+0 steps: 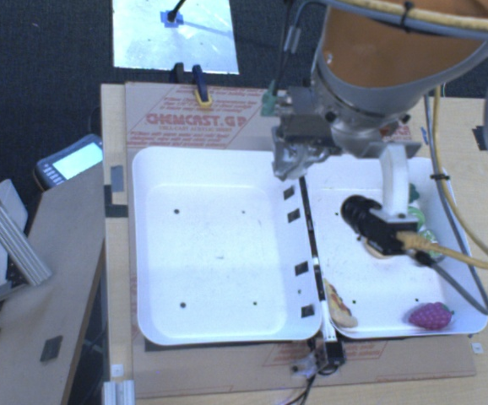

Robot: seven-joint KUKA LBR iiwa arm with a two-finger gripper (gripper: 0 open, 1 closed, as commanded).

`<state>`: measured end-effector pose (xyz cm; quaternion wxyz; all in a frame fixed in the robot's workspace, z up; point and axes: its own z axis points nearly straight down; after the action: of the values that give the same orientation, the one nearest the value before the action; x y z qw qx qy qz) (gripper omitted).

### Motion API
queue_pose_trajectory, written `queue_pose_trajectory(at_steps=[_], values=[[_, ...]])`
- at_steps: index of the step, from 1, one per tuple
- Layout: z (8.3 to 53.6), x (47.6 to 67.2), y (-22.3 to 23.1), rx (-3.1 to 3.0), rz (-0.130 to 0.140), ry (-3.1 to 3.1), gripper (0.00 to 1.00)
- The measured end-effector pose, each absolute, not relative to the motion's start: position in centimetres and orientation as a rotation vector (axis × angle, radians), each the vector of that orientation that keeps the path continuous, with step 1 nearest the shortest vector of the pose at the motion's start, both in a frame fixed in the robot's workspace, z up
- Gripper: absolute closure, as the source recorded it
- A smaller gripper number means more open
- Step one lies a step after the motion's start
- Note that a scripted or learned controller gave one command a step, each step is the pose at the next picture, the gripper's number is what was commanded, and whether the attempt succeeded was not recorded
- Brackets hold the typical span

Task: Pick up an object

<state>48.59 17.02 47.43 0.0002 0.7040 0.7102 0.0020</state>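
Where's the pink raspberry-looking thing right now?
In the camera view, the pink berry-like object lies in the right bin, in its near right corner, apart from the tan item by the divider.

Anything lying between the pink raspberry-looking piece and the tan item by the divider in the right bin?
No. In the camera view the bin floor between the pink piece and the tan item is bare white, apart from a small dark dot.

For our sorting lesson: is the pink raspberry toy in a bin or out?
In: the raspberry toy lies on the right bin's floor, near its front corner.
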Motion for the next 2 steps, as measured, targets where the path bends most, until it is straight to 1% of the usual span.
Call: queue_pose_trajectory(at_steps=[1,2], values=[[48.8,52.1,19.8,2.213,0.007,2.227,1.00],[53.8,53.0,23.1,2.212,0.012,2.227,1.00]])
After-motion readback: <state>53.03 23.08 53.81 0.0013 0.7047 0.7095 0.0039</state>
